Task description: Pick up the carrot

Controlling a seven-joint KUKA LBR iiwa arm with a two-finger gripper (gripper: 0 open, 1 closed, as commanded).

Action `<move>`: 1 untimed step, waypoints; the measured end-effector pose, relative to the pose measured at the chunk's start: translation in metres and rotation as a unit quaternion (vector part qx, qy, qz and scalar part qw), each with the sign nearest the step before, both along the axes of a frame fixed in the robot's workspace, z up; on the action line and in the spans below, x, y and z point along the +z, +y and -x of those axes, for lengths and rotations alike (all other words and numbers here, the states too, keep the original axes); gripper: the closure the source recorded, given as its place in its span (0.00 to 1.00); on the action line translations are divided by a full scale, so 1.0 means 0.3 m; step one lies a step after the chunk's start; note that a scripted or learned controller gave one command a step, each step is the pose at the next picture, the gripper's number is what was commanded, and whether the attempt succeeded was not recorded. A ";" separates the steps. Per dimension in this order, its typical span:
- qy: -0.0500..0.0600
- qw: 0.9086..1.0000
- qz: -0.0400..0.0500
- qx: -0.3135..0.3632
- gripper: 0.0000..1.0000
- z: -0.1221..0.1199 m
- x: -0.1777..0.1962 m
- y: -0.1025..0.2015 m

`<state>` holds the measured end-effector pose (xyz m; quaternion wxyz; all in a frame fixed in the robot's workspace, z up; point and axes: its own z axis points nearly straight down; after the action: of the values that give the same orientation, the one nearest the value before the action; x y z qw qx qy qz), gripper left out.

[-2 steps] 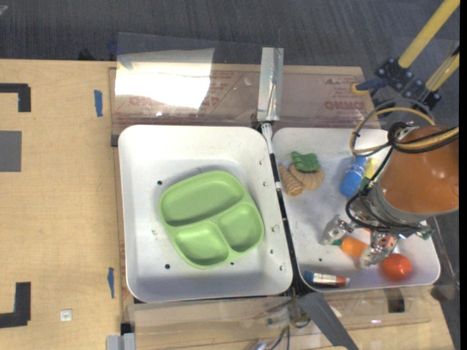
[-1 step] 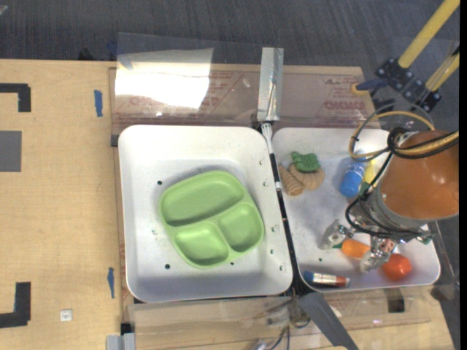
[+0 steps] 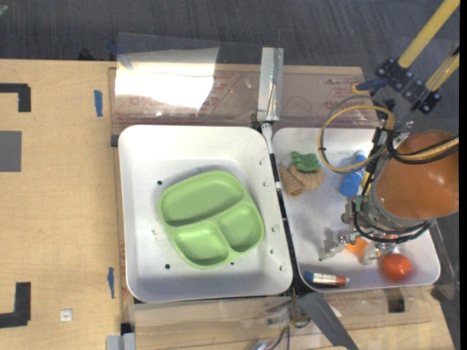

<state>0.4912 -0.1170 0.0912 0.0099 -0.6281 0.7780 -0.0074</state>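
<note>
In the right bin, near its front edge, the jaws are low over a small orange piece, the carrot; I cannot tell if they hold it. Just right lies a red tomato. The left bin carries a green divided plate.

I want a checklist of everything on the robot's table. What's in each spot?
Surface: two white bins side by side, left bin and right bin, on a wooden bench.
Job's things: an orange piece, probably the carrot, lies in the right bin right under the hand; whether it is gripped cannot be told.
Clutter: green tray with three sections in the left bin; in the right bin a green item, tan item, blue item, red ball and red-capped marker.
Hand: low in the right bin, near the front.
Cables: yellow and black loops over the right bin.
Surroundings: dark floor, blue tape.
</note>
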 end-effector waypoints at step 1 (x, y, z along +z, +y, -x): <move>0.004 1.000 -0.001 0.007 0.00 0.023 -0.005 -0.146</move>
<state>0.4844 -0.1607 0.0899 0.0076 -0.6338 0.7734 -0.0042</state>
